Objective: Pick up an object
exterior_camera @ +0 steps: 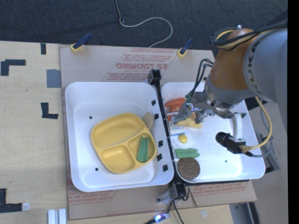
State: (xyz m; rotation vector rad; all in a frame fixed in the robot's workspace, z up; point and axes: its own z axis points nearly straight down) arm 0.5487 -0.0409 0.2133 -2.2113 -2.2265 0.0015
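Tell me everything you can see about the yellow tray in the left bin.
The yellow tray looks like smooth plastic with rounded corners. Raised ridges divide it into three compartments: one large and two smaller. It lies flat, turned at an angle, on the floor of the left bin. A green object rests in the smaller compartment nearest the divider between the bins. A pale object sits against its upper right edge.
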